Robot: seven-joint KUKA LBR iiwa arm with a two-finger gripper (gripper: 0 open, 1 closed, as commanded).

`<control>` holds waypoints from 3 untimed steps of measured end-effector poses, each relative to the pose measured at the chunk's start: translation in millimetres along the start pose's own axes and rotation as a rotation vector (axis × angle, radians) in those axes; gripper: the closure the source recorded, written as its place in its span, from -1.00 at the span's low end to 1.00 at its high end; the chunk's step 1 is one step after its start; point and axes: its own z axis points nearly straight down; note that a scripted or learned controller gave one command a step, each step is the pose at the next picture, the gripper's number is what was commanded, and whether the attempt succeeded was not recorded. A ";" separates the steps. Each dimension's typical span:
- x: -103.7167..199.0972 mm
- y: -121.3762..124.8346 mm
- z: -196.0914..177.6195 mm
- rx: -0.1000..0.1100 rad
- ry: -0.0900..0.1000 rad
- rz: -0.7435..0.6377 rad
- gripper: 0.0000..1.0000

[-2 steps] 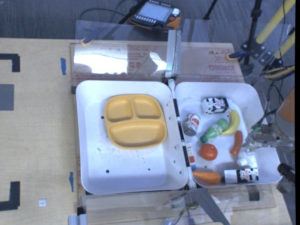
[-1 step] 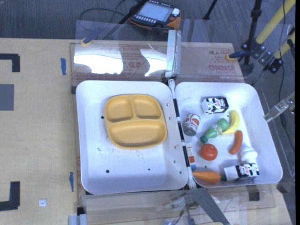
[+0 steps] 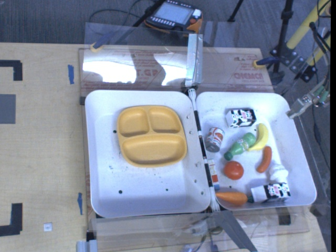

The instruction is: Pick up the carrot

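The carrot (image 3: 231, 197) lies in the right bin's (image 3: 299, 140) near corner, just below the tomato (image 3: 233, 169).

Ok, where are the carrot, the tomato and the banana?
carrot (image 3: 231, 197): camera view, middle of its orange body.
tomato (image 3: 234, 169): camera view, centre of its red top.
banana (image 3: 260, 136): camera view, middle of its yellow curve.

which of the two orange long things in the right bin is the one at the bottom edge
The carrot, lying flat against the bin's near wall beside the divider. The other, a sausage, sits higher up, right of the tomato.
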 end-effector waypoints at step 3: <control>-103.9 86.5 19.6 -0.005 -0.004 -1.274 1.00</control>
